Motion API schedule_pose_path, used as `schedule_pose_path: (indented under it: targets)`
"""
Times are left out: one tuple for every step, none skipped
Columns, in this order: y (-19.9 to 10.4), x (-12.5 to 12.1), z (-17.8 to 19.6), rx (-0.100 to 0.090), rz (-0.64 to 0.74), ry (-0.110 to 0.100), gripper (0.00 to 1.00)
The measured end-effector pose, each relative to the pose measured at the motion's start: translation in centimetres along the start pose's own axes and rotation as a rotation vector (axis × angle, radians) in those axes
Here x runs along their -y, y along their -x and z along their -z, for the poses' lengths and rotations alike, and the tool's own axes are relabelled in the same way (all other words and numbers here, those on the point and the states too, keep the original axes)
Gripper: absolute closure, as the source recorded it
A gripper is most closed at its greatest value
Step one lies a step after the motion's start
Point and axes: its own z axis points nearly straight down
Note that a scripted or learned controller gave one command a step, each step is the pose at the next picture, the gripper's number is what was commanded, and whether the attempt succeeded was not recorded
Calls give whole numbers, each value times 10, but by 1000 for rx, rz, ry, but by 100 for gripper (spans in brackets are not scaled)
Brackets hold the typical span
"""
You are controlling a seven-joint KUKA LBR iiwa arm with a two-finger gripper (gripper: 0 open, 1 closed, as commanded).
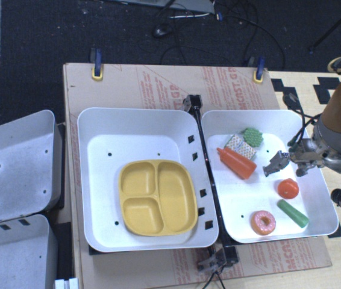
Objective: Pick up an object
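Tray (157,197) in left bin (92,161) (centred)

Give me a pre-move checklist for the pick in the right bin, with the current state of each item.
1. Objects present in the right bin: ok. A carrot, green ball, tomato, donut and green cucumber lie there.
2. Claw over the right bin: ok, between carrot and tomato.
3. Claw free of load: ok, nothing shows between its tips.
4. Claw open enough to grasp: cannot tell.
5. Nearest target separated from neighbours: ok for the tomato; the carrot touches a patterned block, not ok.
6. Yellow tray in the left bin out of the path: ok.
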Motion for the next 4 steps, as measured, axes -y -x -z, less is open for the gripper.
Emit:
schedule_pose_path:
  targets:
    - [0,-3,7,3,4,12,0]
    - [-6,5,-51,1,2,7,0]
    - [-7,5,-100,2,2,9,0]
    - [-7,4,-87,3,1,14,100]
